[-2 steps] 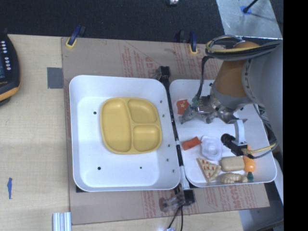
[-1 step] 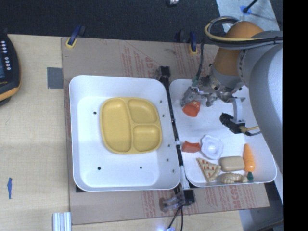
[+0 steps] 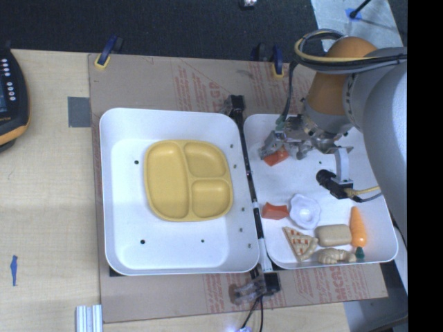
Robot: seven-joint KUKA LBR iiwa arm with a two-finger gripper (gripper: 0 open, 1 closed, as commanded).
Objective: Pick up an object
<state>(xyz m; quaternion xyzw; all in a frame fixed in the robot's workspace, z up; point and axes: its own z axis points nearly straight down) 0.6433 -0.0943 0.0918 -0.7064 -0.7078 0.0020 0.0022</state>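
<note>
Over the right bin's (image 3: 271,256) far-left corner I see my hand (image 3: 282,146) directly above a small orange-red block (image 3: 275,158), touching or nearly so, though I cannot tell whether it is spread or pinching.

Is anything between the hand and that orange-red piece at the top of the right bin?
Nothing visible. The hand is already down on the orange-red piece near the right bin's upper left corner. The other toys, like the pizza slice and carrot, lie apart along the bin's lower edge.
</note>
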